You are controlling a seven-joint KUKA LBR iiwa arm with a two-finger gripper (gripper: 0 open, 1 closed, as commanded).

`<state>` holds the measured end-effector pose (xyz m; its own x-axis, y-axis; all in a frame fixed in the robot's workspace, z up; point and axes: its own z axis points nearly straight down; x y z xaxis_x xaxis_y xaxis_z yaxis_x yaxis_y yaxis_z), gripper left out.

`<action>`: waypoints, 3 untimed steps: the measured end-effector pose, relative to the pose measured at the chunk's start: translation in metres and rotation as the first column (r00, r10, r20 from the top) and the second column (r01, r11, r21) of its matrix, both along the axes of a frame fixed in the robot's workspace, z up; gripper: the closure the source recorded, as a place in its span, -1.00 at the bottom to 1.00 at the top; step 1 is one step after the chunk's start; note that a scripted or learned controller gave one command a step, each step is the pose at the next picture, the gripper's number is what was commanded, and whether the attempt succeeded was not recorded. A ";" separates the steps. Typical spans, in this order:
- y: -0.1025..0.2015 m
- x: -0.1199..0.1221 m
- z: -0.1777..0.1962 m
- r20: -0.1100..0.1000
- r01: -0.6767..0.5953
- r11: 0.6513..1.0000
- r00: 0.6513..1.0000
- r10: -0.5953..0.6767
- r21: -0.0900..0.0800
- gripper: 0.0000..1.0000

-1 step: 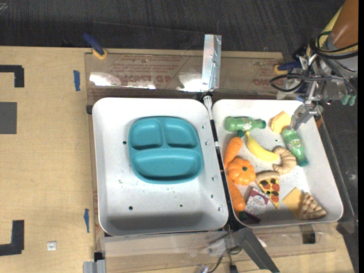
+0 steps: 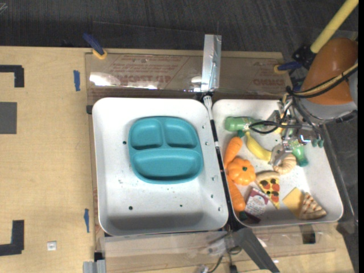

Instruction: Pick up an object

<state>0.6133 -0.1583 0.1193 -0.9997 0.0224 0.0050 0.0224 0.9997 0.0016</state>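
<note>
Camera view, read from the left: the left bin (image 2: 114, 209) carries a teal divided plate (image 2: 165, 148) lying flat near its middle, well apart from everything else. The right bin (image 2: 333, 181) holds a crowd of toy foods. Along its left wall lie an orange carrot (image 2: 232, 151), a small orange pumpkin (image 2: 242, 172) just below it, and a second carrot-like orange piece (image 2: 237, 195) lower still. A green piece (image 2: 238, 123) lies near the top, a yellow banana (image 2: 257, 148) beside it. Lower down sit a pizza slice (image 2: 269, 185), a small dark packet (image 2: 256, 203), a yellow cheese wedge (image 2: 292, 198) and a tan pastry-like slice (image 2: 311, 207). These look like light, rigid plastic toys with smooth, probably slippery skins; none seems fragile. Long, narrow ones such as the banana or the carrot would likely be best taken across the middle of their width, while the round pumpkin may slide out of a two-finger pinch. The gripper (image 2: 287, 152) is low over the upper right part of this bin, directly above a beige rounded toy (image 2: 286, 164) with a green piece (image 2: 300, 154) just beside it; that toy is probably the target. Cables and metal parts hide the tips, so whether the tool is spread, closed or gripping cannot be told. The arm (image 2: 333, 73) comes in from the upper right, its orange band above the wrist, pointing steeply down.
</note>
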 end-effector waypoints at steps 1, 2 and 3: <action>0.049 -0.003 -0.030 0.017 -0.025 1.000 1.000 0.025 -0.003 -1.00; -0.025 -0.034 -0.011 0.012 -0.345 0.939 0.939 0.345 -0.006 -1.00; -0.060 0.010 -0.031 0.016 -0.386 0.922 0.922 0.386 -0.008 -1.00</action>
<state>0.6231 -0.2182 0.0887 -0.9307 -0.3657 -0.0109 -0.3656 0.9307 -0.0059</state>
